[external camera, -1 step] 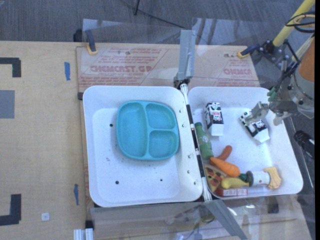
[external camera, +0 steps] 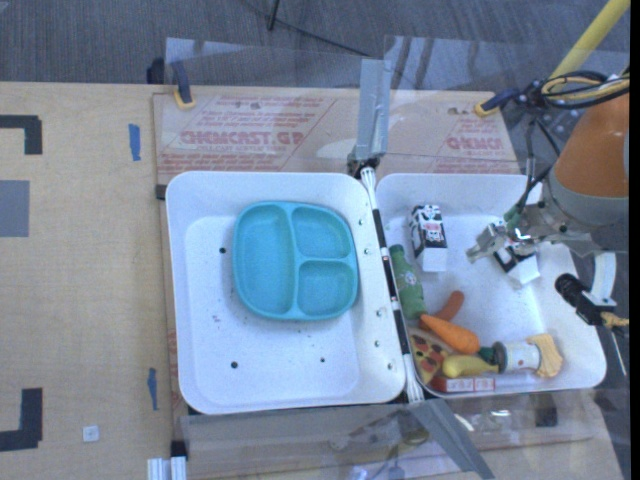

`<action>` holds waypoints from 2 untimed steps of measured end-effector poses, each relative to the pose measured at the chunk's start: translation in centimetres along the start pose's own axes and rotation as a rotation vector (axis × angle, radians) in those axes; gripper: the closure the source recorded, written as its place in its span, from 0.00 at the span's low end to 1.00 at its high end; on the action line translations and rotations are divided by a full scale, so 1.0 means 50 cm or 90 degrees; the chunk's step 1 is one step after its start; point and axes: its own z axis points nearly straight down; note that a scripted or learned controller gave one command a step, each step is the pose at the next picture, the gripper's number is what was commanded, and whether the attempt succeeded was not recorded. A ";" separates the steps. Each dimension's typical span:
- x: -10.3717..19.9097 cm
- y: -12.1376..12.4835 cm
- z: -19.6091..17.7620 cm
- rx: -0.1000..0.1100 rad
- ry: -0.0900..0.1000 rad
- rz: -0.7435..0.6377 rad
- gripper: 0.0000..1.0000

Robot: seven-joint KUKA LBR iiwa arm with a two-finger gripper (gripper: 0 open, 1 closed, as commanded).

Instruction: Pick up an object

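Claw low in the right bin, nothing lifted yet.

On the counter [external camera: 70, 318], the left bin [external camera: 200, 368] bears a teal plate [external camera: 296, 260]; the right bin [external camera: 470, 193] has the toys. The claw [external camera: 500, 245] hangs beside a white block [external camera: 524, 267]; whether it is spread or pinching, I cannot tell. Carton [external camera: 430, 238], carrot [external camera: 450, 334] and banana [external camera: 466, 366] lie loose, near one another.
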 end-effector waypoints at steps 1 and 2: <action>-0.053 0.043 0.021 -0.013 -0.006 0.002 0.00; -0.077 0.071 0.070 0.003 0.008 0.007 0.00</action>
